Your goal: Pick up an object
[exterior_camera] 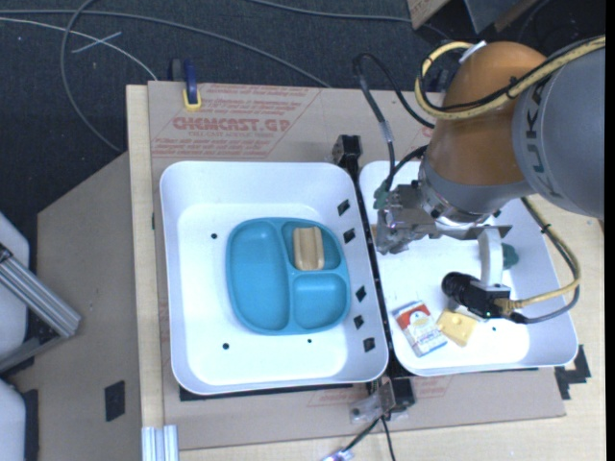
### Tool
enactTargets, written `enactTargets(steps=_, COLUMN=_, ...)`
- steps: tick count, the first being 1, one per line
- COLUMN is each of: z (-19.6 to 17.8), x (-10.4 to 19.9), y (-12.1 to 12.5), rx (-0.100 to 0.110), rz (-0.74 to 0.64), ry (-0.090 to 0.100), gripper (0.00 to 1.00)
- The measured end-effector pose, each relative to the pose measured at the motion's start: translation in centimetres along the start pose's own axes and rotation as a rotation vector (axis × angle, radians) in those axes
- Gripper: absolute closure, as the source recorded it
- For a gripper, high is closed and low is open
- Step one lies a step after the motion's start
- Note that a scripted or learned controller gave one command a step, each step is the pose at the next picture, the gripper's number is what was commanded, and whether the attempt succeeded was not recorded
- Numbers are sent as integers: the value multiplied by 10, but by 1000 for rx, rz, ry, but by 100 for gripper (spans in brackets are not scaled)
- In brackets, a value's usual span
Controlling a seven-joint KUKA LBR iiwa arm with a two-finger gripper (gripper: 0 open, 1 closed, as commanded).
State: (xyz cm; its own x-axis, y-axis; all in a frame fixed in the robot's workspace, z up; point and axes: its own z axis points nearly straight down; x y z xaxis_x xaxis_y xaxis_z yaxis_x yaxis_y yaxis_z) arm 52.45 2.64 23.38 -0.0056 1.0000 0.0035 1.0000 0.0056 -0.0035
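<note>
The gripper (392, 227) is seen low over the right bin (509, 355), close to its left wall. Whether it is open or closed cannot be told. A small red-and-white box (414, 322) is found on the bin floor toward the view's bottom, apart from the gripper, with a yellow block (458, 328) just beside it. A teal-and-white item (495, 254) is partly hidden further to the view's right. In the left bin (192, 257) a blue divided plate (259, 286) is set, and a tan block (307, 248) is laid in its upper right compartment, across the bin walls from the gripper.

Red letters "CHEMCAST GP" stand on the brown board (307, 123), smaller lines below unreadable
</note>
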Motion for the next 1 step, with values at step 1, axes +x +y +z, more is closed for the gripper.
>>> enactTargets(steps=1, z=13, x=47, y=-13, rx=1, rz=1, ry=-1, gripper=100)
